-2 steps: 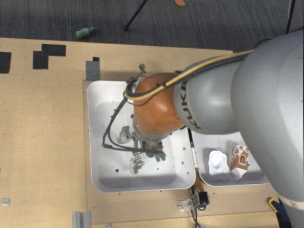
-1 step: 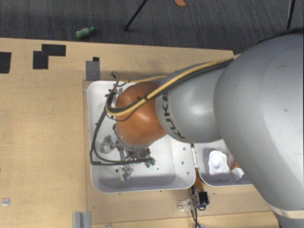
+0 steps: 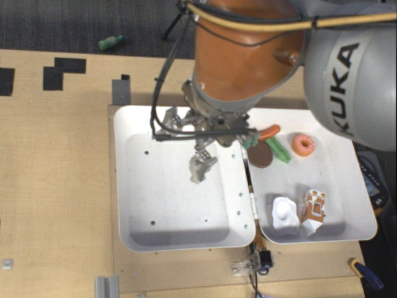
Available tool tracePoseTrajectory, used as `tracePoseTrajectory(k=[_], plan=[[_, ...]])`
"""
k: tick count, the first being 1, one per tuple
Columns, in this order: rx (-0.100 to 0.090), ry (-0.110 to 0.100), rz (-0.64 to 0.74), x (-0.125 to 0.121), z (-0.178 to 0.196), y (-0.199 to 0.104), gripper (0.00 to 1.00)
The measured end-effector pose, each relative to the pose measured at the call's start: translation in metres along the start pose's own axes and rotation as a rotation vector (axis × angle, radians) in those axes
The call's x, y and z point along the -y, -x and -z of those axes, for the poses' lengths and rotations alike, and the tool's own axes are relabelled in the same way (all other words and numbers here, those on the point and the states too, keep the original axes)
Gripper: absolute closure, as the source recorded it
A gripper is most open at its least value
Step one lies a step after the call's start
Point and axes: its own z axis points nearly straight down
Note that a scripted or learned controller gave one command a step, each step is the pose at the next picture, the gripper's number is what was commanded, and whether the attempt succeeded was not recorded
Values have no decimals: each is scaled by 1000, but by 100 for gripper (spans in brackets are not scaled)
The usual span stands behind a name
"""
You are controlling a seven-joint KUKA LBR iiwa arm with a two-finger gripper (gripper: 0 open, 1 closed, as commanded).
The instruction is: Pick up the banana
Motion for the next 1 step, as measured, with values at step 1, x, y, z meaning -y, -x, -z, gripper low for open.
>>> tracePoseTrajectory(k=[1], plan=[[-9,4,177,17,-169,31,0]])
